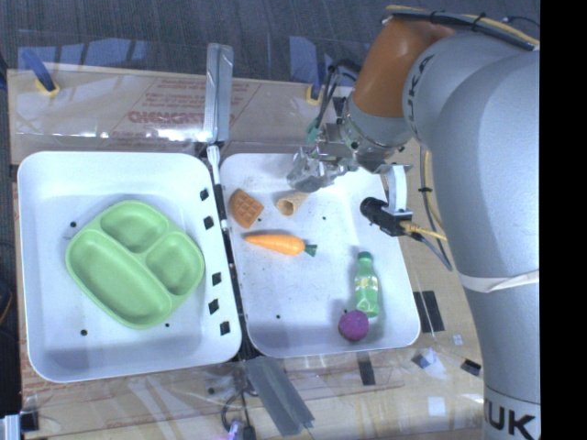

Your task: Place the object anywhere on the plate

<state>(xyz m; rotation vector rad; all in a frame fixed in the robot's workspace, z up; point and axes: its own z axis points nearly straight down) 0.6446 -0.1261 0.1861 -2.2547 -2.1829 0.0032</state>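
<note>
Gripper [316, 168] low over the far part of the right bin [404, 333], at the end of the grey arm [477, 145] reaching in from the right, orange band [394, 58] just above the wrist. Open or closed: cannot tell from this slant, the metal parts overlapping in one bright cluster. Nothing visibly held. Just beside and on the near side of the gripper, a small tan cone [289, 204] lying on the bin floor; whether touching it or slightly apart, cannot tell. Left of the cone, close to the wall between the bins, a square orange-brown waffle [246, 207] lying flat. Nearer the camera, a carrot [275, 243] lying crosswise, green stub pointing right, apart from both waffle and cone. Toward the near right corner, a green bottle [366, 285] on its side, cap toward the far end, and at its near end a purple ball [353, 324], touching or almost touching the bottle. In the left bin [46, 181], well apart from the gripper, a light green plate [96, 278] with three compartments, set at a slant to the bin walls, every compartment bare. All five small things thus in the right bin, none on the plate. Under both bins, the table [110, 108] with a clear sheet and red print on the far side, strips of tape along the near edge.
</note>
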